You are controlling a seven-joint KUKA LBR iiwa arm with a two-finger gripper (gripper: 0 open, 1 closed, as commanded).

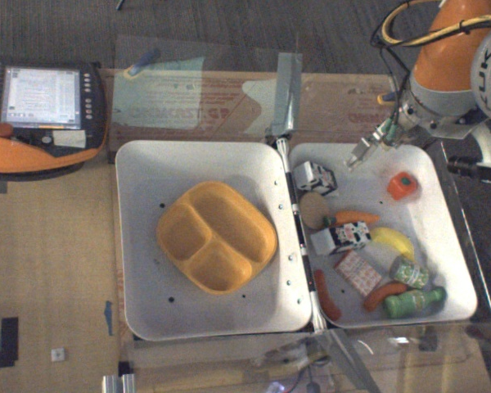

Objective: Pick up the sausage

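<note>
The sausage (326,295), a dark red curved link, lies at the near left edge of the right bin (456,244), against the divider. My gripper (365,149) hangs over the far end of that bin, well apart from the sausage, pointing down and left. Nothing shows in its grasp.
The right bin also holds a carrot (356,217), a banana (393,241), two small cartons (341,236), a red-orange piece (384,295), a green bottle (412,301), an orange fruit (403,185) and a brown disc (314,210). A yellow divided tray (217,236) sits in the left bin (135,219).
</note>
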